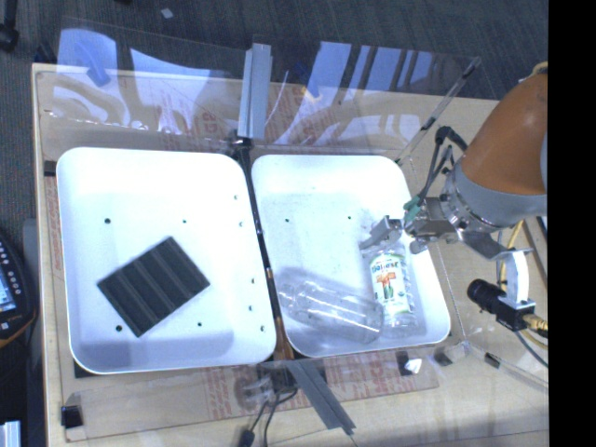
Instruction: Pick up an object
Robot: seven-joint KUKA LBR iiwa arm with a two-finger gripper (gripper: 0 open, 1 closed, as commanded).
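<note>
The end effector (391,232) hovered low over the right bin (307,180), at the cap end of a small clear bottle (391,285) with a white and orange label. I could not tell its state. A clear plastic item (328,305) lay beside the bottle. The left bin (93,180) held a dark ridged slab (154,285).

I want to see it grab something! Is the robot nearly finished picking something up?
Not yet. Nothing looks lifted: the clear bottle and the clear plastic cup lie in the right bin, the dark ribbed pad in the left. The tool sits by the bottle's top; lifting is left.
</note>
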